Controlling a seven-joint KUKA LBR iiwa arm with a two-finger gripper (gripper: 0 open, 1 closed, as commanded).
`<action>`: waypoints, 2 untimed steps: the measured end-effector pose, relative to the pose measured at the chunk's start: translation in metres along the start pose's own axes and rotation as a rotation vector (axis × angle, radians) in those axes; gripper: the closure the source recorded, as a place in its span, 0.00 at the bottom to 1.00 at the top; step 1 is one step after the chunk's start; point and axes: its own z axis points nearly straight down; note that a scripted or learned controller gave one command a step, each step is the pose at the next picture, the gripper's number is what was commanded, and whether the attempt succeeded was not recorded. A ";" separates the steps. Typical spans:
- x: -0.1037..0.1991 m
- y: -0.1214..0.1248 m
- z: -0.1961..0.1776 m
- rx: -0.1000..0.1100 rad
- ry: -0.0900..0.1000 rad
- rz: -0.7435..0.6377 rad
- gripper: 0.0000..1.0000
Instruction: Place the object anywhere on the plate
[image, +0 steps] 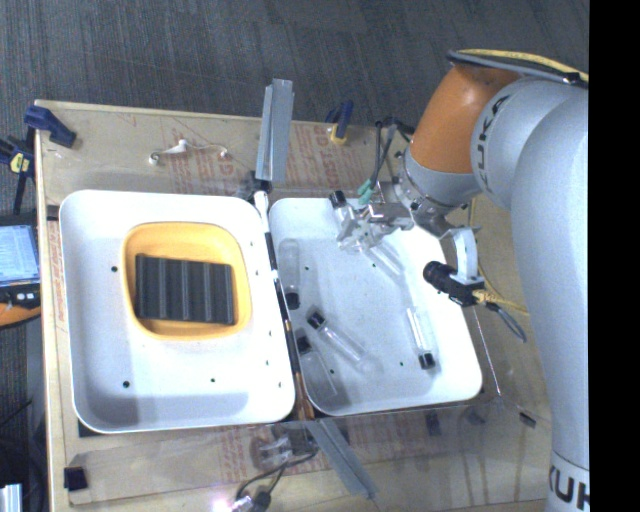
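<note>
Item 1. Claw: two-finger gripper (362, 228) on the grey arm with the orange band (500, 130), low over the far part of the right shallow white bin (455, 385). Grip state: cannot tell; clear parts blur together at its tip.

Item 2. Step in hand (judged): securing one clear tube for carrying to the plate. Advice: centre on a single tube and close across its narrow width, not along it. Lift straight up to clear the wall between the bins, then lower gently, since a round tube is likely to roll or slip.

Item 3. Right bin, contents from nearest the claw outward:
- clear plastic tube with a black cap (422, 340), below and right of the claw;
- second clear tube with a black cap (335, 340), below and slightly left;
- small dark-capped piece (290, 298), against the left wall.
The task's object is probably one of these; which one cannot be told.

Item 4. Left shallow white bin (90, 300), well to the claw's left, holds a yellow rounded-square plate (185, 232). On the plate lies a dark ridged rectangular block (185, 290), leaving bare only the yellow margin around it.
</note>
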 end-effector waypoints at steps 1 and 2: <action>0.042 0.041 -0.025 -0.002 -0.001 -0.135 1.00; 0.077 0.022 0.012 0.002 0.000 -0.438 1.00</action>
